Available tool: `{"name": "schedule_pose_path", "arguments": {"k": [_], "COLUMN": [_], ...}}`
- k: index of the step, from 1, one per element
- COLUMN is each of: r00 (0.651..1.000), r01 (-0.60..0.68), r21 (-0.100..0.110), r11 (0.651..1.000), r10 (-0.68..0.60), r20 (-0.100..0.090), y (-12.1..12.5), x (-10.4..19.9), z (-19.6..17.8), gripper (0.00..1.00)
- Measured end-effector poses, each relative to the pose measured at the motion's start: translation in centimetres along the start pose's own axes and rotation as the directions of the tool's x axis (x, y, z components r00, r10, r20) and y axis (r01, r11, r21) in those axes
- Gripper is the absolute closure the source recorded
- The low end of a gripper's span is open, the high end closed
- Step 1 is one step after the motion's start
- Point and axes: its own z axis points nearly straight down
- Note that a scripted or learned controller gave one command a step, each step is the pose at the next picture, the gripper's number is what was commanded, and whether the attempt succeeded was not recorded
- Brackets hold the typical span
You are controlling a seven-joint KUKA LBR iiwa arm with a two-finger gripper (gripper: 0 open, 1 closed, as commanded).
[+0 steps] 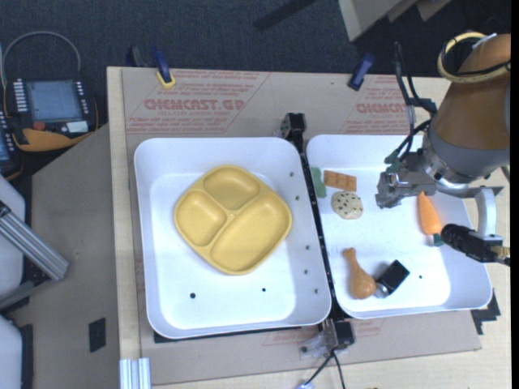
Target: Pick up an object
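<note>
- Nearest the camera in the right bin [454,298]: drumstick [358,274] touching a small black block [393,275].
- Mid-bin: cookie [347,206], carrot [428,214], cracker [340,180] beyond.
- My pincer [392,190] hovers between cookie and carrot, nothing between its fingers; whether they are wide or narrow, cannot tell.
- Left bin [154,217]: yellow divided plate [233,218].
- Risk: descending here likely closes on bare floor; carrot may roll.
</note>
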Motion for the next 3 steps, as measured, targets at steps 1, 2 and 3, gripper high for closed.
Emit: {"name": "schedule_pose_path", "arguments": {"k": [1,2,3], "r00": [1.0,1.0,1.0], "r01": [0.001,-0.001,0.0], "r21": [0.0,0.002,0.003], "r11": [1.0,1.0,1.0], "r10": [-0.001,0.001,0.0], "r20": [-0.001,0.001,-0.001], "y": [0.1,1.1,1.4], "x": [5.7,11.0,16.6], "z": [-0.8,0.5,1.6], "gripper": [1.0,1.0,1.0]}}
